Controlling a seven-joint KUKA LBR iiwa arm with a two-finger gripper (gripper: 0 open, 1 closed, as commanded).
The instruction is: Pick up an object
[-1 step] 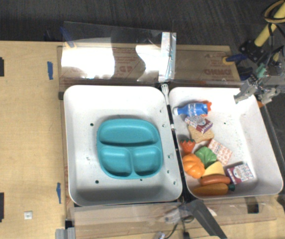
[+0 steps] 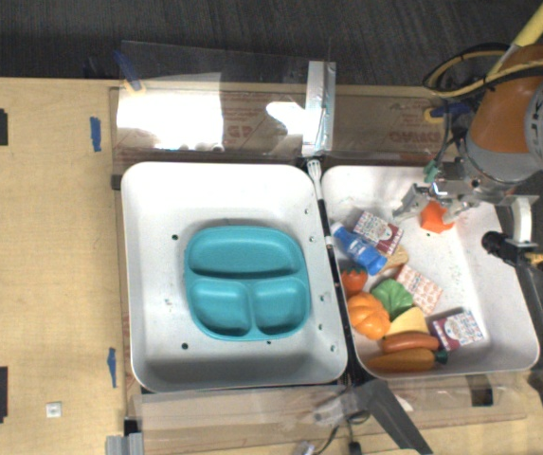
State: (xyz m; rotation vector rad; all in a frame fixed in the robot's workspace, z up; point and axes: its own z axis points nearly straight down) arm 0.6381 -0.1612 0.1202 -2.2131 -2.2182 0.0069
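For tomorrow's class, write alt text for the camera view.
A grey and orange robot arm's gripper holds a small orange object above the right white bin, which contains toy food and small cartons. The left white bin holds a teal divided tray.
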